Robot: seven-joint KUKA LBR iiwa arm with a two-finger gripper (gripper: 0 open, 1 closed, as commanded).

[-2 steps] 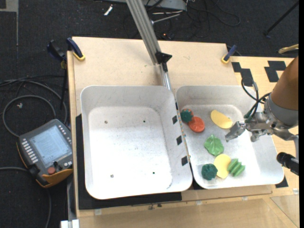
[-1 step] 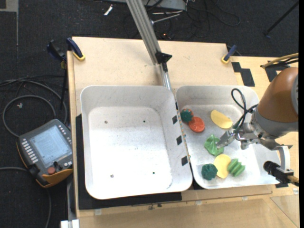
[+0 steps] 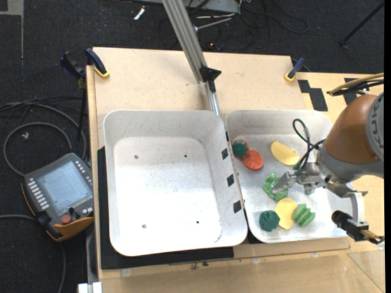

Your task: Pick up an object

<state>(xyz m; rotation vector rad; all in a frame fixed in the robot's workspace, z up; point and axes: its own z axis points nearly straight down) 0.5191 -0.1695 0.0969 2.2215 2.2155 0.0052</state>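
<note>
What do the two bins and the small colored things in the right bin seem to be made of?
The left bin and right bin look like matte white plastic, with molded rounded corners. The yellow piece, red piece and dark green piece look like soft foam or rubber, with dull saturated colors, though this is uncertain.

Grey arm (image 3: 348,163) with orange band, black looping cable (image 3: 303,136).

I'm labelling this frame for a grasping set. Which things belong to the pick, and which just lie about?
Job:
gripper
light green piece at the gripper
red piece
yellow piece
right bin

Lying about:
left bin
teach pendant
floor cables
</note>
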